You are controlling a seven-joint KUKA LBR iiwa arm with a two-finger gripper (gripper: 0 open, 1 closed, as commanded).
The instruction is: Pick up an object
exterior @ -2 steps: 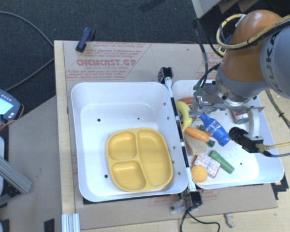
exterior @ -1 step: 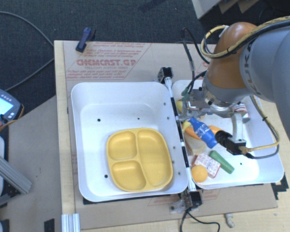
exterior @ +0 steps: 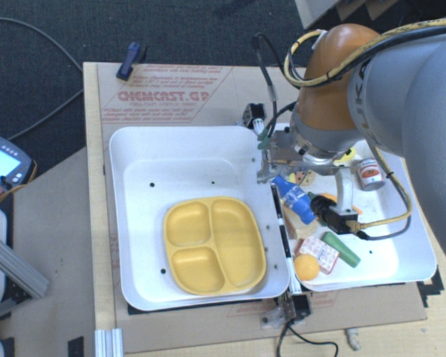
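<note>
Left white plastic bin (exterior: 134, 199) carries a yellow three-compartment plastic tray (exterior: 214, 244) toward its near edge. Right white bin (exterior: 412, 255) holds the clutter: blue plastic bottle (exterior: 295, 199), green cylindrical marker (exterior: 340, 248), orange ball (exterior: 306, 267), small red-and-white can (exterior: 369, 172). Pick candidates sit here, likely why the arm hangs over this bin. Tool (exterior: 301, 171) sits low by the bottle, at the divider edge; cannot tell its opening or any hold.

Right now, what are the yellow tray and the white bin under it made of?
The yellow tray looks like molded plastic: one even color, rounded compartments, a soft sheen. The white bin also seems to be plastic, smooth and slightly glossy with rounded corners, though a coated material can't be ruled out.
</note>
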